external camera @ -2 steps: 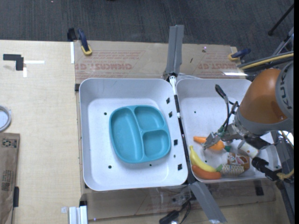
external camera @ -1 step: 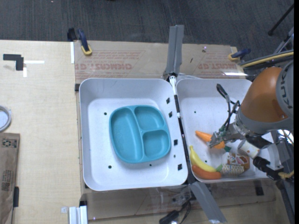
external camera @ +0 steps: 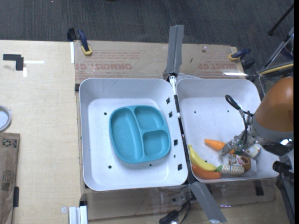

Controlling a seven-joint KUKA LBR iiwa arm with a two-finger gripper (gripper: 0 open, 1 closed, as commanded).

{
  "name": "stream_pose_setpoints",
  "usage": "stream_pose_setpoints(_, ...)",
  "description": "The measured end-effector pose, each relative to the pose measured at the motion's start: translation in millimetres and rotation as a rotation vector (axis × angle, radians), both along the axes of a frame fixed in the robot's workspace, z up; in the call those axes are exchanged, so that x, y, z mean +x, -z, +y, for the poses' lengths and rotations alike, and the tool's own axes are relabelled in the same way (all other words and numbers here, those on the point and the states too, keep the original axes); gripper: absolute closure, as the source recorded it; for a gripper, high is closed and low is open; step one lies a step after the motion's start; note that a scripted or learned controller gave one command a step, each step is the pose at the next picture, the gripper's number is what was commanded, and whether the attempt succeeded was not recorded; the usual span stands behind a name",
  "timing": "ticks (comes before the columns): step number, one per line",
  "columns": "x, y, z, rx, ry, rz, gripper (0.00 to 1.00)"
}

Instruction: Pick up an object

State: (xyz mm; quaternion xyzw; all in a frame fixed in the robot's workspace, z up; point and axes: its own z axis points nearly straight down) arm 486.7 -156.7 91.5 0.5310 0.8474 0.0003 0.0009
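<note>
We take the right bin (external camera: pixel 210 99) as our landmark, since everything worth picking lies in its near right corner. To its left sits the other bin (external camera: pixel 93 125), which holds a blue divided plate (external camera: pixel 140 133) lying flat in the middle; we judge it rigid and light, but broad and low, with only a thin rim to pinch, so it looks a poor target.

The arm (external camera: pixel 278 108) reaches over the right bin's right wall, and the tool (external camera: pixel 236 146) hangs low in that near right corner, right over the cluster of items. Whether it is spread or closed, or has anything, we cannot tell from this slanted view.

Within the cluster, the small printed packet (external camera: pixel 236 164) lies nearest the bin's front wall, just below the tool. We judge it light and crushable, likely slick on its wrapper, best taken across its short side.

The banana (external camera: pixel 200 160) curves along the bin's front left, touching or nearly touching an orange-red sausage-shaped piece (external camera: pixel 206 173) closer to the front wall. Both look like toy food: light, smooth, rounded, prone to rolling out of a pinch unless gripped across the middle.

The carrot (external camera: pixel 215 144) lies just left of the tool, apart from the banana. It tapers, so we would grip its thicker end, squarely across the width.
</note>
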Motion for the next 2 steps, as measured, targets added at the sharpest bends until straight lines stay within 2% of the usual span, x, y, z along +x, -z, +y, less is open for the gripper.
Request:
stream_pose_setpoints(1,-8.0,-120.6,41.0,-0.001,0.329,0.007,1.00)
stream_pose_setpoints(2,-7.1,-125.9,40.6,-0.002,0.326,0.014,1.00)
